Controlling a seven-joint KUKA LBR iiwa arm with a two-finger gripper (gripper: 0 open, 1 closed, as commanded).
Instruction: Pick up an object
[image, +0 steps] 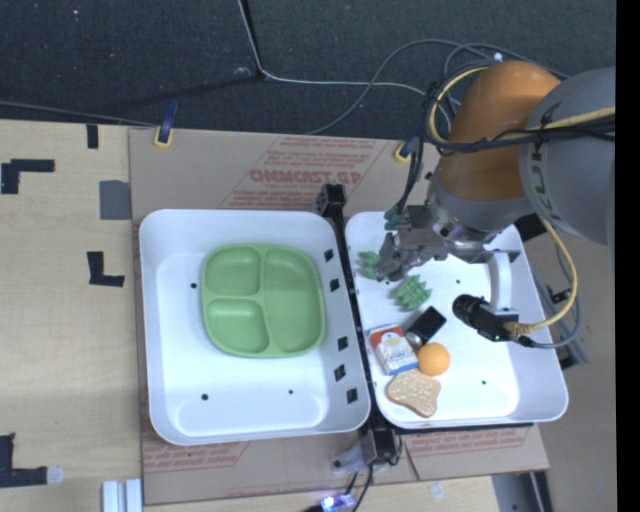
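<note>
Gripper (397, 262) low over right bin's (540, 400) upper-left part, beside two green toys (410, 292); finger state cannot be told. Arm reaches in from right, orange band (495, 120) above wrist, tilted down-left. Milk carton (394, 350), orange ball (433, 358), bread slice (414, 394) lie near bin's front. Green divided plate (264, 300) in left bin (165, 400).

Gripper (398, 256) low in the right bin (540, 395), over green toy pieces (409, 292), green divided plate (264, 300) in left bin (170, 400)

Even, soft overhead light, white bins (160, 330) bright with faint shadows, picture slightly grainy but sharp throughout.
</note>
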